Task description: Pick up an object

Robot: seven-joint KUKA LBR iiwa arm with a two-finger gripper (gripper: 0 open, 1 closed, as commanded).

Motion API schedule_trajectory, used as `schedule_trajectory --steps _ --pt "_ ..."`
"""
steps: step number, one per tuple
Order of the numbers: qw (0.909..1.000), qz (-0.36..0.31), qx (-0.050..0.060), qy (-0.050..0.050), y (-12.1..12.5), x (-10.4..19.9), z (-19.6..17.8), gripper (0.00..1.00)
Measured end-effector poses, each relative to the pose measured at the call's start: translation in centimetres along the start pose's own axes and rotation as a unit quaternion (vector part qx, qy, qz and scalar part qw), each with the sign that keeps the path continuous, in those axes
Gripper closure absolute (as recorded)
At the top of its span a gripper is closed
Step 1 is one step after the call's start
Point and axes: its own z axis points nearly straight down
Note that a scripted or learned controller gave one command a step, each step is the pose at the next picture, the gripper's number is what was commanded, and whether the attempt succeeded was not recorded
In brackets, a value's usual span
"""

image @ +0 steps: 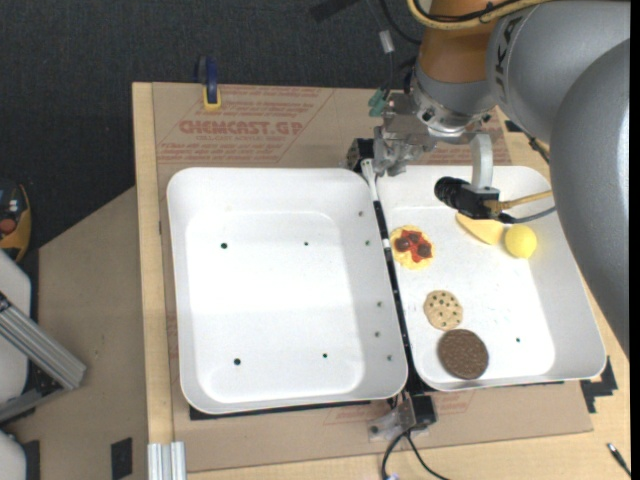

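Grey arm reaching in from the right, orange band above wrist, jaws pointing down.

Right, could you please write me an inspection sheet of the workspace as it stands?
Surface: brown board bearing the left bin and right bin side by side.
Job's things: in the right bin, a red and yellow toy, pale cookie, dark cookie, yellow piece and yellow ball.
Clutter: nothing seen.
Grippers: gripper over the far end of the seam between the bins; no object seen in it.
Cables: black cable at the board's near edge.
Surroundings: blue clamp on the board's far edge; dark floor; metal rail at the left.
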Motion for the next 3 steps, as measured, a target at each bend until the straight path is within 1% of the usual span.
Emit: schedule_trajectory --steps 1,2,3 --pt "1.0 0.004 -0.006 -0.002 0.4 -1.1 -6.2 1.0" --pt "1.0 0.005 -0.008 -0.003 0.3 -2.7 -12.7 1.0" --pt "1.0 0.007 -0.006 -0.004 0.2 -11.2 -13.7 1.0"
